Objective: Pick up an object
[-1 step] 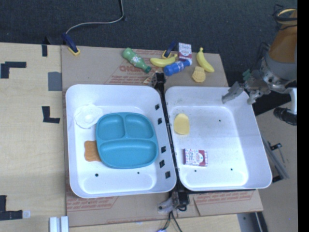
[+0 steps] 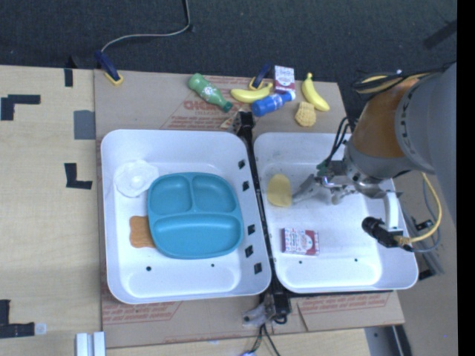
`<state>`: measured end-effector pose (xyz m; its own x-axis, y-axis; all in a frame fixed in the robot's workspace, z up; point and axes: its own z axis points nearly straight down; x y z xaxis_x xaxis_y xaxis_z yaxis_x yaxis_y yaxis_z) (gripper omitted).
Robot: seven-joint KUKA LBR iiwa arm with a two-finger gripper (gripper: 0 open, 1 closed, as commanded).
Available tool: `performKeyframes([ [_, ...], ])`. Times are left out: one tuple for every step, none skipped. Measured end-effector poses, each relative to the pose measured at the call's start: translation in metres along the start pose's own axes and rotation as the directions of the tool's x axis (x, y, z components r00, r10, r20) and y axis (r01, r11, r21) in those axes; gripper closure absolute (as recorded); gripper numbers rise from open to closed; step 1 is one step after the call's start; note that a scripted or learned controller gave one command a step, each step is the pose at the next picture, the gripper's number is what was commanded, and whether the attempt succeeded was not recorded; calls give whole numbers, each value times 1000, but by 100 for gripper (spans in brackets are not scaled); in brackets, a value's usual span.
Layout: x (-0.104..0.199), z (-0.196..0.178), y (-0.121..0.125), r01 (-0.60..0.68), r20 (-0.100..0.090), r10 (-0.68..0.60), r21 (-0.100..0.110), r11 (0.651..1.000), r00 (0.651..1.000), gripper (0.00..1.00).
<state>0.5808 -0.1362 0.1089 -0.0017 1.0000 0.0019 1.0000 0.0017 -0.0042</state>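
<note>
In the right bin [image 2: 415, 273] the gripper [image 2: 298, 192] reaches left, fingers open, tips just beside the yellow piece [image 2: 279, 190], carton [image 2: 299, 241] lying nearer

Surface [image 2: 44, 221]: light wood, a cardboard sheet [image 2: 148, 99] laid on it. Left bin [image 2: 111, 221] and right bin [image 2: 371, 273] sit side by side on the cardboard. Beyond the right bin's far rim, loose on the cardboard: green bottle [image 2: 210, 92], two bananas [image 2: 251, 93] [image 2: 315, 94], blue bottle [image 2: 269, 104], small carton [image 2: 284, 76], yellow piece [image 2: 305, 113].
</note>
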Motion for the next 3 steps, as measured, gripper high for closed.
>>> performKeyframes([
  [32, 23, -52, -2, 3, 2, -8, 1000, 1000, 0],
  [41, 20, 11, -1, 2, 1, -3, 1000, 1000, 0],
  [33, 23, 62, 1, 3, -1, -8, 1000, 1000, 0],
])
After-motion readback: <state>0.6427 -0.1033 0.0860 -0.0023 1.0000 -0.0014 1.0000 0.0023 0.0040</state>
